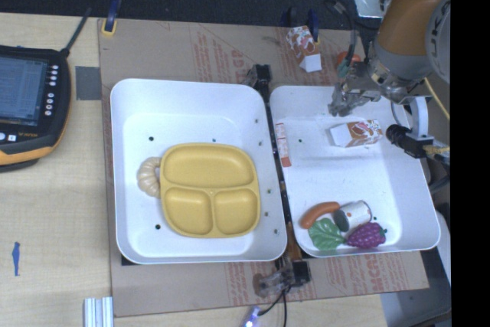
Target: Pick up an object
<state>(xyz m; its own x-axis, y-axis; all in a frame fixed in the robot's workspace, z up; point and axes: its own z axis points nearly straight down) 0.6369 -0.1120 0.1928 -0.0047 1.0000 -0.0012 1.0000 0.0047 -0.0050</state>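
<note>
**Arm over the right bin's far end, carton just beneath**

Nearest the camera, a black clamp (pixel 285 277) with a cable sits on the brown cardboard sheet (pixel 191 50), at the near end of the seam between the two bins. That cardboard lies on a pale wooden bench (pixel 46 241), and beyond the bench's far edge the floor is dark carpet. Left of the cardboard rests an orange-and-black teach pendant (pixel 27 107) with its screen lit; a small blue mark (pixel 16 258) lies on the wood nearer than it.

Taking the seam as landmark: the left bin (pixel 130 111) lies to its left and holds a yellow divided tray (pixel 208 189), with a beige ridged toy (pixel 148 176) touching the tray's left edge. The right bin (pixel 413 195) lies to the seam's right. At its near end cluster an orange carrot-like piece (pixel 318 213), a green leafy toy (pixel 326 234), a small grey can (pixel 354 214) and a purple grape bunch (pixel 367 235), all touching or nearly so. Toward its far end lies a small white-and-orange carton (pixel 356 133), on its side.

Over that far end hangs the gripper (pixel 348 99), just beyond the carton and seemingly apart from it. Nothing shows between its fingers; how wide they stand I cannot tell.
</note>
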